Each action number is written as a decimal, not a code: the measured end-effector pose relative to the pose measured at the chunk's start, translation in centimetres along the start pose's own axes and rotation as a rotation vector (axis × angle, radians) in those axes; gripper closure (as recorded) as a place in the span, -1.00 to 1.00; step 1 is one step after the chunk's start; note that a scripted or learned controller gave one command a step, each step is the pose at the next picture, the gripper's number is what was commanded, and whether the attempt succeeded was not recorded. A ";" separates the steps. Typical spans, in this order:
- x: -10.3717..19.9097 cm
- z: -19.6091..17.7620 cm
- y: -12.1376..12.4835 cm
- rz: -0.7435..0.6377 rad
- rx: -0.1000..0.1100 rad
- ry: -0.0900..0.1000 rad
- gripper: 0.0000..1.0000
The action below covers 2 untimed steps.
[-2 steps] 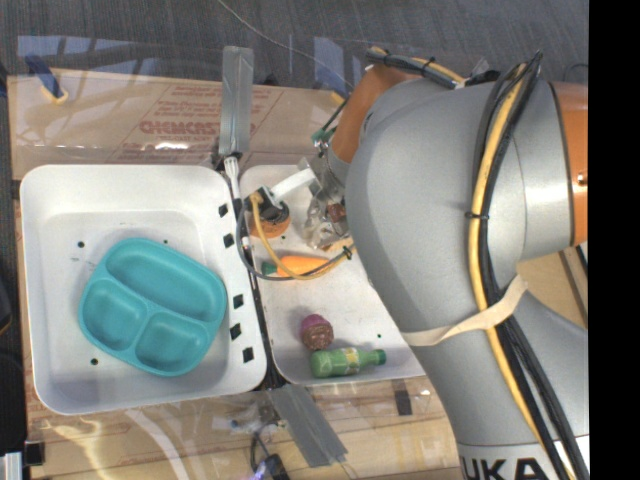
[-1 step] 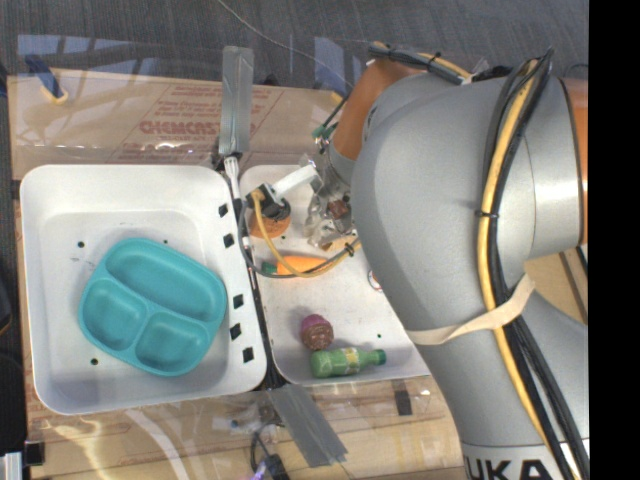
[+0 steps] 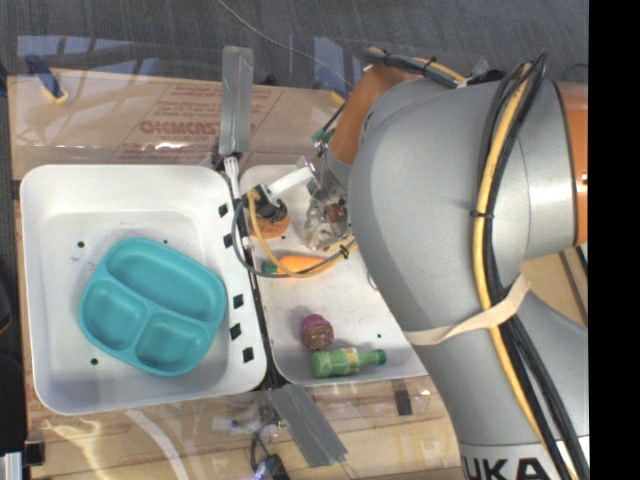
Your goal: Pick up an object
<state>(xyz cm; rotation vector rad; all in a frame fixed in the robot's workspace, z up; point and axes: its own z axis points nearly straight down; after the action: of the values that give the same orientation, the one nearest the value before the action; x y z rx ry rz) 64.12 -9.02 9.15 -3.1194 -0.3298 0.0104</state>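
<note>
Gripper (image 3: 322, 218) low in right bin (image 3: 385, 363), jaw state unclear; one teal plate (image 3: 150, 306), one green bottle (image 3: 345, 361), one ball (image 3: 316, 331)

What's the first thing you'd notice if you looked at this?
Probably the huge grey arm covering most of the right bin. Next, the bright teal divided plate lying alone in the left bin. A small green bottle and a dark reddish ball sit near the right bin's front edge.

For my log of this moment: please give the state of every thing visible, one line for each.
Teal plate: lying flat in the left bin.
Green bottle: lying on its side in the right bin.
Dark red ball: resting beside the bottle.
Orange carrot: lying flat.
Gripper: low inside the right bin.
</note>
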 end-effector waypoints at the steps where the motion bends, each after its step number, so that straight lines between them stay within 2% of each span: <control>1: 0.0 -1.0 -0.1 -0.004 0.004 -0.001 1.00; 2: 0.3 0.0 1.0 0.002 -0.001 0.002 1.00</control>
<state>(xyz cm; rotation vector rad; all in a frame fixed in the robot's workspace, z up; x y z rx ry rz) 64.63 -9.92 9.09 -3.1208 -0.3269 0.0069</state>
